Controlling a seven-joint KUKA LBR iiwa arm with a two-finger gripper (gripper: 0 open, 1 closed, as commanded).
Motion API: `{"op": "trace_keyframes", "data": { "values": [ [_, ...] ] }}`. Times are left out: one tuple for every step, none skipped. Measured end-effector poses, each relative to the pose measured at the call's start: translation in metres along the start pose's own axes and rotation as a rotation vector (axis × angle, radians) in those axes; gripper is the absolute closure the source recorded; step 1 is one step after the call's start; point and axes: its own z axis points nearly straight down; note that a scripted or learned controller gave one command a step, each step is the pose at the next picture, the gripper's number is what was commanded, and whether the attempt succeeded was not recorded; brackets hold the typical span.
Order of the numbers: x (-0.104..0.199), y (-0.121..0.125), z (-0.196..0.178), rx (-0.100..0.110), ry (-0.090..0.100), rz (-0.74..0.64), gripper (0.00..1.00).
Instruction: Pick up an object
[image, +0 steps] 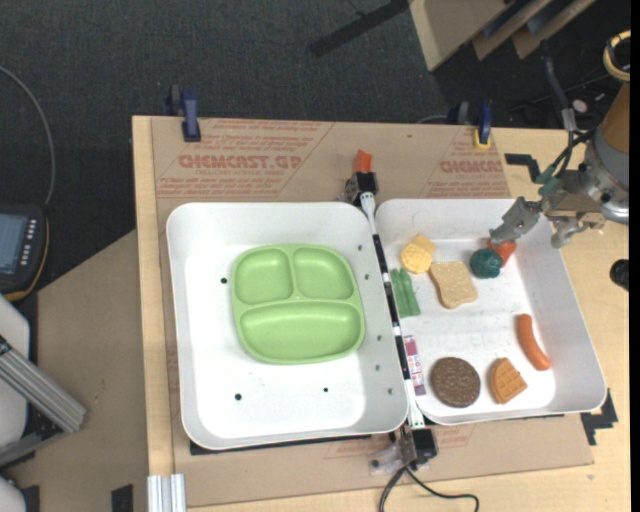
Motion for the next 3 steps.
{"op": "trace_keyframes", "data": {
  "values": [
    [-0.031,0.075,0.119,0.002,-0.001,-0.001,0.0],
    [-0.065,0.072,0.204,0.006,0.001,0.002,0.0],
    [-0.064,0.075,0.187,-0.003,-0.001,0.0,1.0]
  ]
}}
